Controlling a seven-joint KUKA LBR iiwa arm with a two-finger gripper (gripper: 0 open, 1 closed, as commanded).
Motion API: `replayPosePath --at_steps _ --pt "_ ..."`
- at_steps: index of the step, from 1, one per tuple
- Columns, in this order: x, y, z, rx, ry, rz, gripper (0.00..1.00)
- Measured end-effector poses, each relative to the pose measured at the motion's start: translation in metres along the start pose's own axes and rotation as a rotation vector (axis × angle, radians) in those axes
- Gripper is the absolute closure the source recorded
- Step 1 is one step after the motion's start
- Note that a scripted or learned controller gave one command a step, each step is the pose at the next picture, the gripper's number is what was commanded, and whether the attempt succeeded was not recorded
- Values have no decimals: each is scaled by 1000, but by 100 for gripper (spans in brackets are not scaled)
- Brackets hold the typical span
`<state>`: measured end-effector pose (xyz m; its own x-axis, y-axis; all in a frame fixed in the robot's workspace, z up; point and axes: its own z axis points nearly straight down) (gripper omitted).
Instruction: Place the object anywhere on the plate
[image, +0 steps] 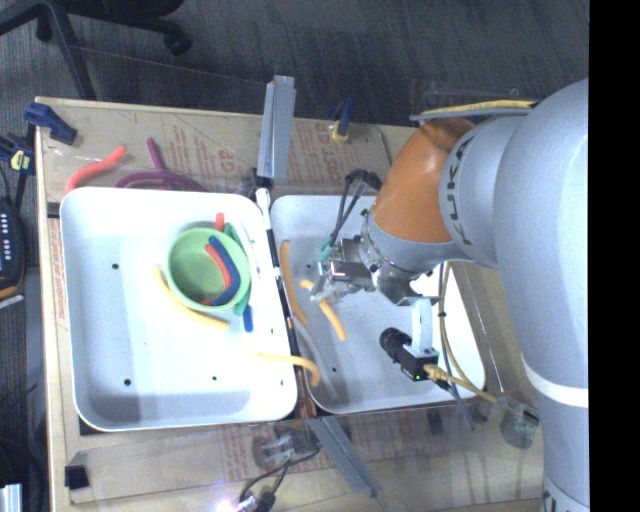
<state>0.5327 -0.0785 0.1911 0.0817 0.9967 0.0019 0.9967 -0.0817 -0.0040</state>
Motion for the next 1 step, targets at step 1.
replayPosePath --at_steps 1 --pt "0 0 0 0 0 0 0"
